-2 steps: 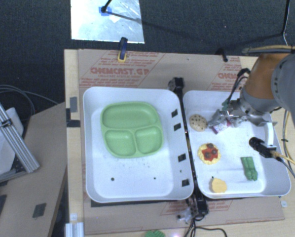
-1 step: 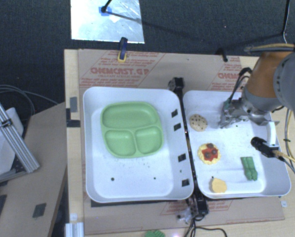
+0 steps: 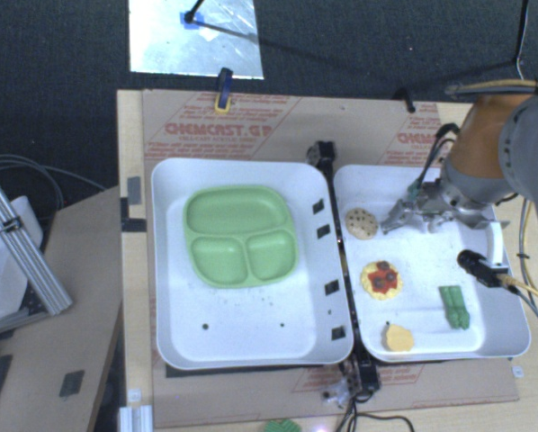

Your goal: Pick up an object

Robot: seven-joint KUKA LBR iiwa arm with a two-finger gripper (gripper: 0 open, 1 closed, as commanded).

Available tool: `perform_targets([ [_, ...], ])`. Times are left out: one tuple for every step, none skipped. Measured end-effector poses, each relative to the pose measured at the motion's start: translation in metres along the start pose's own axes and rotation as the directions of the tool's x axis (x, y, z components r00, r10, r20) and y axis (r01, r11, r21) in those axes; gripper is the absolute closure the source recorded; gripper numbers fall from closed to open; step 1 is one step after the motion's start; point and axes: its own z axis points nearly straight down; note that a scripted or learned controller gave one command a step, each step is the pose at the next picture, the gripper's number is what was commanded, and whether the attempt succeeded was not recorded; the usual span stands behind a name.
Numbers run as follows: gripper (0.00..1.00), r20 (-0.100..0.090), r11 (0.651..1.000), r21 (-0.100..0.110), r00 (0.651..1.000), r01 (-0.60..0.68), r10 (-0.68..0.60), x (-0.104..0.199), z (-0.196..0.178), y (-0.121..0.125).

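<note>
Four objects lie in the right bin (image 3: 512,336), none lifted: cookie (image 3: 361,223), pizza piece (image 3: 381,279), green piece (image 3: 454,306), yellow piece (image 3: 397,337). The gripper (image 3: 411,214) hovers near the cookie; its grip state is apparently unreadable. Pick not yet done.

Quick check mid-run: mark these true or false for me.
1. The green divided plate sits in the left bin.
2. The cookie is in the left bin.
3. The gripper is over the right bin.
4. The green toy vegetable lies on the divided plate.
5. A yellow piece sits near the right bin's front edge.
1. True: the green divided plate lies in the left bin.
2. False: the cookie is in the right bin.
3. True: the gripper is over the right bin, beside the cookie.
4. False: the green toy vegetable lies in the right bin.
5. True: the yellow piece is there.
</note>
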Motion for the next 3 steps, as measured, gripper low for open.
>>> perform_targets([
  [0.00, 0.008, 1.000, -0.013, 1.000, -0.009, 0.009, -0.057, -0.095, -0.039],
  [0.00, 0.002, 1.000, -0.002, 1.000, -0.006, 0.006, -0.060, -0.069, -0.097],
  [0.00, 0.002, 1.000, -0.004, 1.000, -0.004, 0.004, -0.059, 0.014, -0.124],
])
